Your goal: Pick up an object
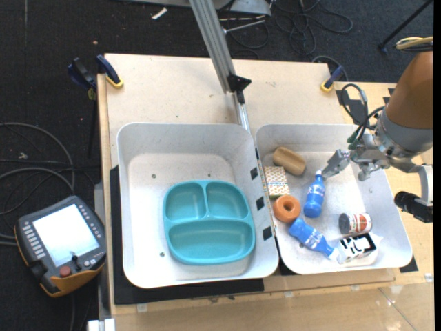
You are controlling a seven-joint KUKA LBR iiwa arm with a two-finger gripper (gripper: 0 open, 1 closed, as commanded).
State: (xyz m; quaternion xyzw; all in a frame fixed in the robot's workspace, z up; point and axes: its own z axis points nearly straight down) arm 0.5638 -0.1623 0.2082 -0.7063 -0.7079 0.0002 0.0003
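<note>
The right bin [393, 205] holds several objects: a tan bread-like roll [289, 160], a small checkered box [275, 181], an orange ring [286, 207], an upright blue bottle [314, 196], a flat blue item [310, 237], a red and white can [355, 222] and a black and white item [358, 245]. My gripper [351, 167] hangs over the bin's upper right part, just right of and above the blue bottle. Its fingers [336, 163] are spread open with nothing between them.
A teal divided tray [207, 221] lies in the left bin [131, 185]. A slanted metal bar [217, 40] runs down to the wall between the two bins. A teach pendant [58, 243] rests on the floor at the left.
</note>
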